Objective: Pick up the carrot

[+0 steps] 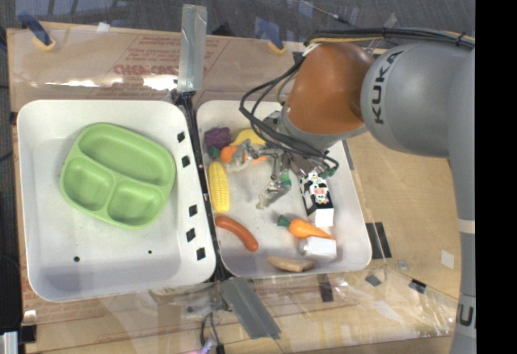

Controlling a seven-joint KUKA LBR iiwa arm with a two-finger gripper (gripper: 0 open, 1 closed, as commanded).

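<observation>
The carrot (307,229) is orange with a green top pointing left. It lies flat in the near right part of the right bin (353,241), just above a white block (320,247). My gripper (261,175) hangs over the middle of that bin, up and to the left of the carrot and apart from it. Its metal fingers (273,191) are spread open with nothing between them. The orange wrist band and cables cover the bin's back right part.
The right bin also holds a corn cob (218,187), a red sausage (237,233), a purple item (216,136), a yellow banana (247,136), a small orange piece (229,153), a black-and-white carton (317,193) and a tan piece (291,265). A green divided plate (118,174) sits in the left bin.
</observation>
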